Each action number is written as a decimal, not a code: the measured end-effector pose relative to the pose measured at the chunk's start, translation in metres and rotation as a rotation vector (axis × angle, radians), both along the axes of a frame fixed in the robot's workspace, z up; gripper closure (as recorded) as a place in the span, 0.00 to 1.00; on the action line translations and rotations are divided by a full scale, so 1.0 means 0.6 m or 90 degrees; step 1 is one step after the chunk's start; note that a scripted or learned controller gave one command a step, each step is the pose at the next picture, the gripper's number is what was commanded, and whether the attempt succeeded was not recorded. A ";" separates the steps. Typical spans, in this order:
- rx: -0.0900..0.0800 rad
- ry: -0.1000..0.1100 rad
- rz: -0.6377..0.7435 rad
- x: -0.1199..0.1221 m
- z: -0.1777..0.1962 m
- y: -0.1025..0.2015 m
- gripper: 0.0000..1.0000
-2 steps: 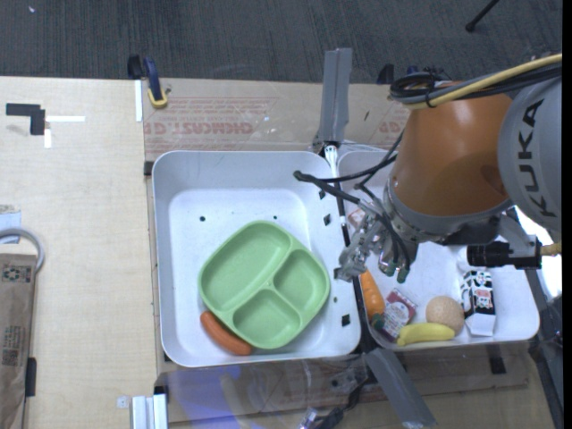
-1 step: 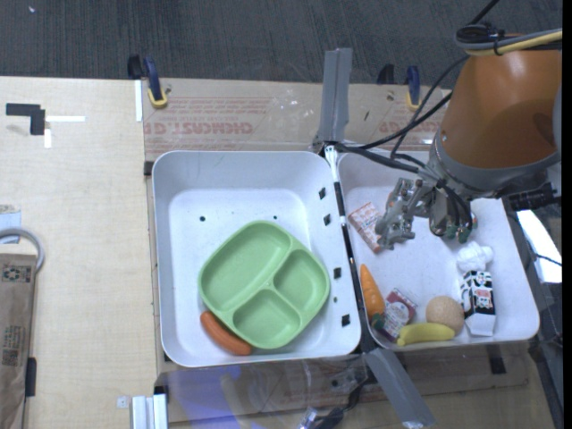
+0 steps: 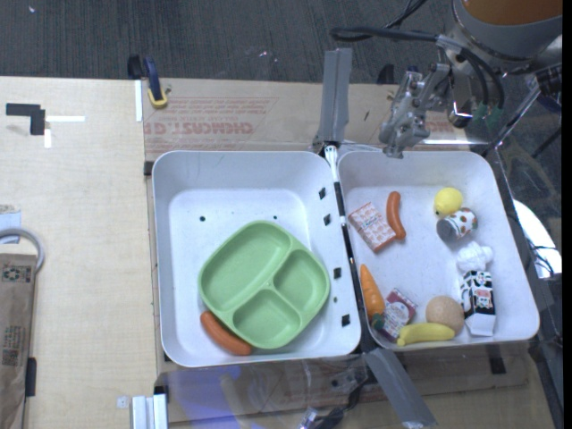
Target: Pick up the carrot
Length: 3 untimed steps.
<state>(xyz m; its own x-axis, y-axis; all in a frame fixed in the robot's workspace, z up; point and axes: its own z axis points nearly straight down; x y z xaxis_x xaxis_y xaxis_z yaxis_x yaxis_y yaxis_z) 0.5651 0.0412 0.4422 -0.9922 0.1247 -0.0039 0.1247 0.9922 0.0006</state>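
Against the right bin's (image 3: 500, 195) left wall: the carrot (image 3: 370, 291).
Orange, tapered, green-tipped at its lower end; whether the jaws (image 3: 399, 137) above the bin's far rim are open, I cannot tell.

Tray (image 3: 264, 284) in left bin (image 3: 179, 239)

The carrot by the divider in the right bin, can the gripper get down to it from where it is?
Probably yes. The carrot lies uncovered against the bin's left wall, though that wall crowds one side. The gripper hovers above the far rim.
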 end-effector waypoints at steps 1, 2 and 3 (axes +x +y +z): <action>-0.001 0.000 0.085 0.053 -0.001 -0.082 1.00; -0.001 0.000 0.190 0.112 -0.001 -0.178 1.00; -0.001 0.001 0.284 0.059 -0.043 -0.165 1.00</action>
